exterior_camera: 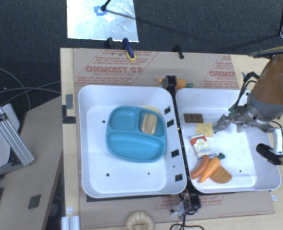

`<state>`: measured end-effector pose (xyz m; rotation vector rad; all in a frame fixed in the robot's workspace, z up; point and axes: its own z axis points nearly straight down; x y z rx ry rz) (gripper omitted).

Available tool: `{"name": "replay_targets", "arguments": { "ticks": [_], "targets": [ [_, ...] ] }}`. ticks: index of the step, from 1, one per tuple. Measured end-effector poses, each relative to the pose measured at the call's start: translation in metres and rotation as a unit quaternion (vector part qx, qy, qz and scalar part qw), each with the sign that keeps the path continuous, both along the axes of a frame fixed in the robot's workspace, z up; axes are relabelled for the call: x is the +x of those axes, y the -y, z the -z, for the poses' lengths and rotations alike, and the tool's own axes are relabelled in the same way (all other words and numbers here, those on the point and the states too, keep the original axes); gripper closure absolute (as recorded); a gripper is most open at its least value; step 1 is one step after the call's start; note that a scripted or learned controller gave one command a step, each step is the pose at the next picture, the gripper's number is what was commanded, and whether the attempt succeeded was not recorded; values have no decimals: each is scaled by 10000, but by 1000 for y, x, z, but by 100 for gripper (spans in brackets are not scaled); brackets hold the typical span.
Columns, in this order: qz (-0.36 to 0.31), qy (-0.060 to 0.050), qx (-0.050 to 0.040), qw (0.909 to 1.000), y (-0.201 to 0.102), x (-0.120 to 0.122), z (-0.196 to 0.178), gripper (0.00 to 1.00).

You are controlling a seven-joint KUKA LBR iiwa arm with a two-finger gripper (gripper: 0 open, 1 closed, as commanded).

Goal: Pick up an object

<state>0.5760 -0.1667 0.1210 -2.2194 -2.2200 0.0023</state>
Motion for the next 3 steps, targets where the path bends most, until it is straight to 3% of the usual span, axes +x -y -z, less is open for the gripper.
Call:
{"name": "replay_targets", "arguments": {
  "ticks": [1,2,3],
  "targets": [
    [-4,46,17,10000,-2,4,33,0],
    [-8,96,4,10000,-1,7,18,100],
    [-22,47,-13,10000,-4,15,-28,100]
  ]
}}
